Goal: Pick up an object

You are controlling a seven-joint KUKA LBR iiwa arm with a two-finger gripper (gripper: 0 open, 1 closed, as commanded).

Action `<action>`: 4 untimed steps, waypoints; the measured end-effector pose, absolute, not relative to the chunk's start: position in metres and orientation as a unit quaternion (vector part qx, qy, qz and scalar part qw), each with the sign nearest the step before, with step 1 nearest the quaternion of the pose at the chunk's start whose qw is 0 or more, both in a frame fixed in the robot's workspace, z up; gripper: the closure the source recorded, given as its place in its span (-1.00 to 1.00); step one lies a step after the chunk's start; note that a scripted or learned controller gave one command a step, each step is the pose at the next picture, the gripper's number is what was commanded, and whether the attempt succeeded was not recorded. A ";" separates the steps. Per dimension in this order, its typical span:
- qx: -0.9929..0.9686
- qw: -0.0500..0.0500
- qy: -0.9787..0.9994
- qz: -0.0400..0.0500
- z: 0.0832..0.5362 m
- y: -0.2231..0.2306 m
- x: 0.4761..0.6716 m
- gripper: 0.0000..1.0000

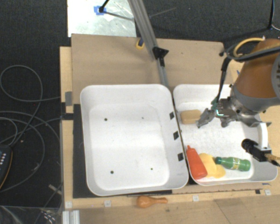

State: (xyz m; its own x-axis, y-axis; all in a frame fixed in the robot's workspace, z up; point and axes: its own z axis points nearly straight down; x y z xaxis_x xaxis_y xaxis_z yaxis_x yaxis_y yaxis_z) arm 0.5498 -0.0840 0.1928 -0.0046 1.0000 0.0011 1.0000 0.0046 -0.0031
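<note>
A tan wooden peg lies on the bench's near edge, outside both bins, as we look down on a pick about to be tried. Behind it the left bin holds nothing we can pick; the right bin carries all the candidates.

Along the right bin's near wall lie a red bottle, a yellow block touching it, and a green bottle whose long axis runs left to right across the view. Farther back, just beside the wall shared with the left bin, sits a tan block, its long axis also running left to right.

The gripper hangs over the middle of the right bin, at the end of the grey arm that reaches in from the right. Its dark fingers are splayed apart with nothing between them. We judge the tan block the likeliest target: it lies directly to the view's left of the gripper, close to the nearer fingertip, though we cannot tell from this slant whether they touch or how high the gripper stands above the bin floor.

The trio at the near wall lies well apart from the gripper, toward the camera. To take the tan block, we reckon the gripper must shift left and straddle its short side.
</note>
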 end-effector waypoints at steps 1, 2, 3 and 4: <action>-0.706 0.000 -0.708 -0.001 0.195 -0.084 0.551 -1.00; -0.708 0.002 -0.707 0.001 0.136 -0.092 0.551 -1.00; -0.707 0.002 -0.707 0.001 0.088 -0.092 0.550 -1.00; -0.707 -0.001 -0.707 -0.001 0.101 -0.092 0.552 1.00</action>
